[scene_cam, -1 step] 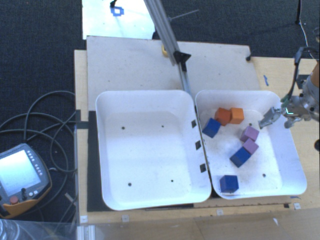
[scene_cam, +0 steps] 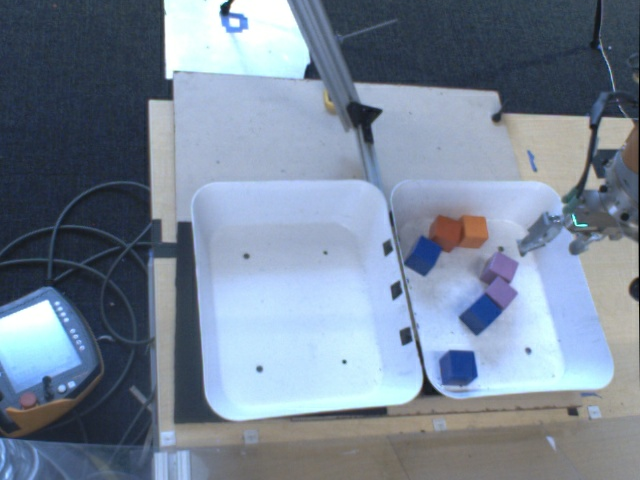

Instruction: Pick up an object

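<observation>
- A pale wooden counter (scene_cam: 300,128) stands on dark carpet, seen from above at a slant. On the floor to its left lie looped black cables and a handheld control pendant (scene_cam: 40,360).
- Two shallow white bins sit side by side on the counter. The left bin (scene_cam: 215,208) holds no blocks. The right bin (scene_cam: 590,318) holds seven small blocks.
- In the right bin, an orange-red block (scene_cam: 446,232) and an orange block (scene_cam: 474,230) touch near the far wall, with a blue block (scene_cam: 423,255) just beside them towards the divider.
- Nearer the middle, two purple blocks (scene_cam: 500,267) (scene_cam: 501,292) sit close together, and a second blue block (scene_cam: 481,313) touches the nearer one. A third blue block (scene_cam: 459,366) sits apart at the near wall.
- The arm enters from the right, and the gripper (scene_cam: 532,238) hangs over the right bin's far right part. Nothing is between its fingers, and whether they are spread or closed cannot be told at this size.
- The relation that matters: the nearest block is the upper purple one, just to the gripper's left and slightly towards the near edge. The orange pair lies further left.
- The gripper's height above the bin floor is hard to judge. Most of the arm is cut off at the frame's edge.
- A grey pole (scene_cam: 320,43) slants across the far counter.
</observation>
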Tool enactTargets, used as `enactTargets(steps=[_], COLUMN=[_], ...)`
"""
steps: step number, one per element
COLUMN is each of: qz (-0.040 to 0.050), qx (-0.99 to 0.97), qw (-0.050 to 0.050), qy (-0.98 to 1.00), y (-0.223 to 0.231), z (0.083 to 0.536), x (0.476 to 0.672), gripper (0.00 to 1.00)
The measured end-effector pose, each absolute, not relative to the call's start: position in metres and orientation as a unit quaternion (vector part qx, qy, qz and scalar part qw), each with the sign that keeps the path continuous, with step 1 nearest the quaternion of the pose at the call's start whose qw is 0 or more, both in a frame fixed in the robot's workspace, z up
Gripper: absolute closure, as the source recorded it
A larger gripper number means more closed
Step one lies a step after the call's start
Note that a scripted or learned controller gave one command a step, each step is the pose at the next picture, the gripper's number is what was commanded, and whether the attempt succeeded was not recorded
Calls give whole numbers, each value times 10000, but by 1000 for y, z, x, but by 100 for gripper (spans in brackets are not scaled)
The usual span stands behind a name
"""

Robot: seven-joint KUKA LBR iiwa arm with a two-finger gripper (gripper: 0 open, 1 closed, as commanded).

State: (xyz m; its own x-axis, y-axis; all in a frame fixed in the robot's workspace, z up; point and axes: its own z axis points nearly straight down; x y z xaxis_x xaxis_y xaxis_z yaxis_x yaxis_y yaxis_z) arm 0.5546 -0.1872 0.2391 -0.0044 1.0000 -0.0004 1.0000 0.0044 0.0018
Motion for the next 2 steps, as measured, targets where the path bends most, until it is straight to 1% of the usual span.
enactTargets(steps=[1, 2], qz=[-5, -8], qx=[7065, 7062], qw=[-6, -15], qy=[7077, 7080], y=[-189, -187], z=[195, 132], x=[547, 548], gripper=[0, 0])
